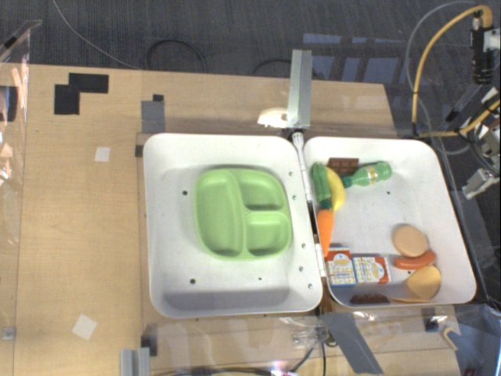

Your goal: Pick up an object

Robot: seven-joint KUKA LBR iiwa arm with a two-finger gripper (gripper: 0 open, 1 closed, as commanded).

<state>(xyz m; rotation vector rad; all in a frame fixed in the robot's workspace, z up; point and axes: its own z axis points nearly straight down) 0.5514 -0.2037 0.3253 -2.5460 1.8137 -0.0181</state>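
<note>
The right white bin [448, 190] holds several toy foods. Along its left wall lie a green vegetable [320, 185], a yellow banana [337, 191] and an orange carrot [324, 227]. A small brown chocolate bar [342, 164] and a green bottle [368, 175] on its side lie at the back. A red and white carton [357, 269] lies at the front, with a dark brown bar [368, 297] by the front wall. At the front right are a round bun [410, 240], a red sausage [412, 261] and a tan bread piece [423, 282].
The left white bin [168, 210] holds a green divided plate [243, 212]. A grey metal post [300, 88] stands behind the seam between the bins. Arm hardware with a yellow cable [427, 45] sits at the right edge, outside the bin.
</note>
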